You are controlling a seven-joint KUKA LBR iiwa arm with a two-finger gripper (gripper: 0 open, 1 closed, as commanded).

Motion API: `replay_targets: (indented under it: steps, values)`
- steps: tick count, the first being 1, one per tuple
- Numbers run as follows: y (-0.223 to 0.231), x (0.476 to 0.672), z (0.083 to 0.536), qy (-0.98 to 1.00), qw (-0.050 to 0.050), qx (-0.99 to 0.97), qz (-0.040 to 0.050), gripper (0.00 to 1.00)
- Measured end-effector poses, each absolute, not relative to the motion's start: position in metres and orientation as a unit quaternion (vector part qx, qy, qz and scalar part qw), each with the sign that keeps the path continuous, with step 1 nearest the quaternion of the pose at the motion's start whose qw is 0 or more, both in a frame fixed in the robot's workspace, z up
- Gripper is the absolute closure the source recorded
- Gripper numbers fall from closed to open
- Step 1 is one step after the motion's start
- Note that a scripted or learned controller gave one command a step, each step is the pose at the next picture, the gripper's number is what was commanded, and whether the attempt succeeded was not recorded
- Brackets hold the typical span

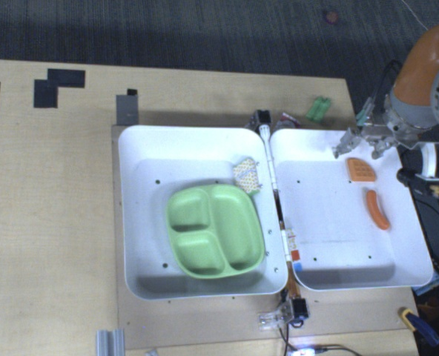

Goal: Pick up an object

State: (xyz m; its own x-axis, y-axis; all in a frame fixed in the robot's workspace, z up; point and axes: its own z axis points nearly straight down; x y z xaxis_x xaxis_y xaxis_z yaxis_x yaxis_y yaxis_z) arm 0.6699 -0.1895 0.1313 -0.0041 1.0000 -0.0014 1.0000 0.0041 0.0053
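Observation:
In the right bin (pixel 331 221) lie an orange flat piece (pixel 361 170) near the back and an orange sausage-shaped toy (pixel 377 209) just in front of it. My gripper (pixel 361 149) hangs over the bin's back right part, directly behind the orange flat piece, with its fingers spread and nothing between them. The left bin (pixel 142 199) holds a green divided plate (pixel 215 230) and a small patterned cloth piece (pixel 246 173) against the right wall.
A green object (pixel 319 109) lies on the bench behind the right bin. Black cables and clips sit along the divider between the bins and at the front edge. The arm's orange band fills the upper right.

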Motion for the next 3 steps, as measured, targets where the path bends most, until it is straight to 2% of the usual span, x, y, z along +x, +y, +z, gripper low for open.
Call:
replay_targets:
  steps: [1, 2, 3]
  values:
    - [-0.165, 0.618, 0.091, 0.708, 0.009, 0.706, 0.004, 0.0]
    - [-0.165, 0.621, 0.104, 0.708, 0.014, 0.706, 0.0062, 1.0]
    - [-0.112, 0.616, 0.193, 0.709, 0.002, 0.705, 0.0025, 1.0]
